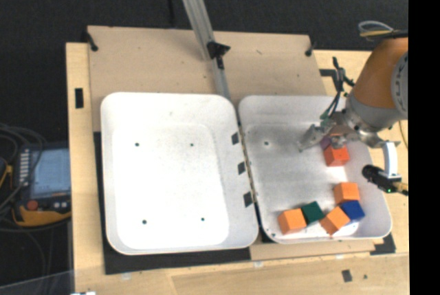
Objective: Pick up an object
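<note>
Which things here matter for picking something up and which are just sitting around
For the job: gripper; red-orange block beside it; right bin; other blocks there: orange, green, orange, blue, orange.

Lying about: left bin; handheld control unit; metal pole.

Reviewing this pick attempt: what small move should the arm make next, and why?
Probably a short descent onto the red-orange block: the end effector sits just above its upper-left edge in the right bin, and no block is visibly between its parts yet.

A metal rail (196, 8) slants above the bench; a pendant (42, 180) lies left.
</note>
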You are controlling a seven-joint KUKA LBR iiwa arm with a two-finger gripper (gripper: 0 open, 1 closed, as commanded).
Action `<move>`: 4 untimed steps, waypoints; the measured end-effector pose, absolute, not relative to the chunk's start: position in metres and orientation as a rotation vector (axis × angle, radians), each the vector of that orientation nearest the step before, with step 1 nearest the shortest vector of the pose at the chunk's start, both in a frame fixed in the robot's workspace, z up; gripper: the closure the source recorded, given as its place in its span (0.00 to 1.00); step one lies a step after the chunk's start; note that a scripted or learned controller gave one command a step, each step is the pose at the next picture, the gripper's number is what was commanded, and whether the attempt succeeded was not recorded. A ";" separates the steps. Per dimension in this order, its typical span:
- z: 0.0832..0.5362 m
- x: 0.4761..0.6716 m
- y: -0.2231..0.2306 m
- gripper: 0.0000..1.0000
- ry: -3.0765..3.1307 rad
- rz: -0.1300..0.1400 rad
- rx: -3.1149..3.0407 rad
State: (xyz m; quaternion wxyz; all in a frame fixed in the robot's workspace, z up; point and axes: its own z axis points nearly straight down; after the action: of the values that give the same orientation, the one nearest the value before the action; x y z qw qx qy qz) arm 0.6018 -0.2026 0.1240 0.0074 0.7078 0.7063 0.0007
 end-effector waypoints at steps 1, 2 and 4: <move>0.138 0.604 -0.203 1.00 2.202 0.011 2.214; 0.185 0.611 -0.207 1.00 2.221 0.005 2.213; 0.235 0.611 -0.159 1.00 2.227 0.000 2.215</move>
State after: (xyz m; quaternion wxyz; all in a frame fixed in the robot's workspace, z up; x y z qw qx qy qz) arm 0.6106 -0.1589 0.2348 0.0004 0.7051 0.7091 0.0000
